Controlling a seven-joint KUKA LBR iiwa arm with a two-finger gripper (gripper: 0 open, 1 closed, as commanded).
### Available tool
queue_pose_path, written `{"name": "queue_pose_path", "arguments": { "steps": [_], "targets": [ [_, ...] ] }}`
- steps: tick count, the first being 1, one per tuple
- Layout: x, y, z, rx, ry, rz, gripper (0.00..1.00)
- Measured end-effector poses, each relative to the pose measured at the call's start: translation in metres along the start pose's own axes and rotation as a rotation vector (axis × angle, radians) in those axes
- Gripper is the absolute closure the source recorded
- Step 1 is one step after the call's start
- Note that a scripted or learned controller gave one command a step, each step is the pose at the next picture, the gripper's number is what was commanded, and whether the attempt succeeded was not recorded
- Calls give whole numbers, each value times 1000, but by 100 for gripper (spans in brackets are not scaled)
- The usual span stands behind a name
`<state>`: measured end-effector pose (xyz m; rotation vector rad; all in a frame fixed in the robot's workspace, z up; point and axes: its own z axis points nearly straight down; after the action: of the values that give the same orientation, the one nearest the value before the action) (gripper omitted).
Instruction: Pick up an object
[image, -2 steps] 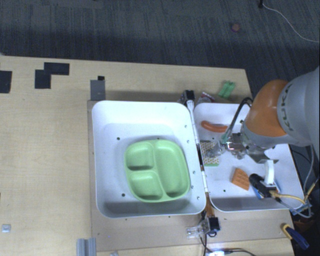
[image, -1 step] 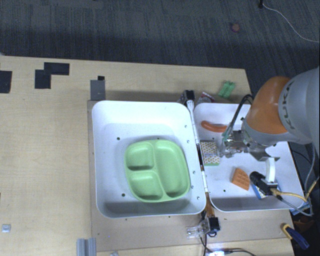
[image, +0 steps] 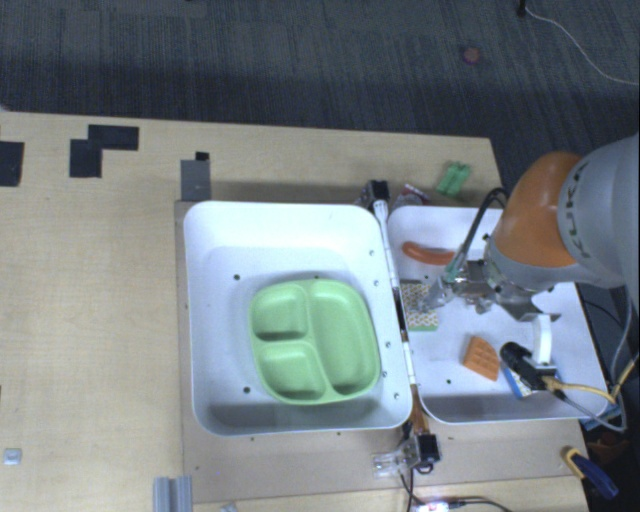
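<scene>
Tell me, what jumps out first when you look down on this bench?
The green divided plate lying in the left bin catches the eye first. Next comes the big grey arm with its orange band, reaching in from the right over the right bin. Small things lie scattered there: a red sausage-shaped piece near the back and an orange wedge nearer the front.

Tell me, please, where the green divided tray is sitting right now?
The green divided tray lies flat in the left white bin, near its middle, across the divider from the right bin holding the orange block.
</scene>
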<state>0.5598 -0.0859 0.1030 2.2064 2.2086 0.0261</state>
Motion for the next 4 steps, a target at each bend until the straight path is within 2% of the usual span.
{"name": "queue_pose_path", "arguments": {
  "steps": [1,2,3,4],
  "targets": [
    [3,-27,12,5,0,0,0],
    [5,-24,0,-1,3,-2,100],
    [5,-24,0,0,3,-2,0],
    [6,-22,-11,-4,4,-4,100]
  ]
}}
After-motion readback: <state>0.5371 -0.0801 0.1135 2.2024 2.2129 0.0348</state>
